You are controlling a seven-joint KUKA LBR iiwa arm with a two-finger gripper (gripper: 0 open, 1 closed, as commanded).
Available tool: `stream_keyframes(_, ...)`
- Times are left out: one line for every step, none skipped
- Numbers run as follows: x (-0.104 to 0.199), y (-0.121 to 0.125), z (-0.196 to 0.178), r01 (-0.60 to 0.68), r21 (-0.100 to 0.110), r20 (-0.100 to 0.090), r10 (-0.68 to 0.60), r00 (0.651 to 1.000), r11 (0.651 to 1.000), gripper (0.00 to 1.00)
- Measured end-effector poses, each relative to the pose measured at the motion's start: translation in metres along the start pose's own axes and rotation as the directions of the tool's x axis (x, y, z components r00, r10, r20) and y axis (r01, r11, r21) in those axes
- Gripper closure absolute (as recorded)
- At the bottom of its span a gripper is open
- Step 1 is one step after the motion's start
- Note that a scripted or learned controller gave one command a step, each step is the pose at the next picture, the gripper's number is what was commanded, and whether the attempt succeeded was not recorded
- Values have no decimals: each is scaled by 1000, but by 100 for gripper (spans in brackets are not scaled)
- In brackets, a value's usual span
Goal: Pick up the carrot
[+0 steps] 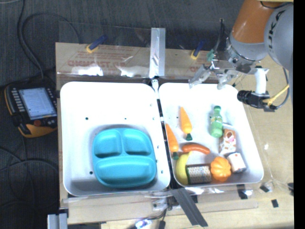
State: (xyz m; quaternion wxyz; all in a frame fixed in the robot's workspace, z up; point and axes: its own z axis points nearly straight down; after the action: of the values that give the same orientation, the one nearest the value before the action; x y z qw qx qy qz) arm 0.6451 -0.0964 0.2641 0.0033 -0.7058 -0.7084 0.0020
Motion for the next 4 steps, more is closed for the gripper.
stream_keyframes(6, -22, -3, 86, 0, 5, -86, 996, 996, 0)
stream_keyframes(-10, 21, 172, 13, -1, 5, -13, 1000, 1000, 0)
stream_keyframes(-7, -34, 175, -79, -18, 5, 79, 997, 997, 0)
stream_keyframes(-5, -34, 168, -78, -14, -1, 78, 997, 997, 100)
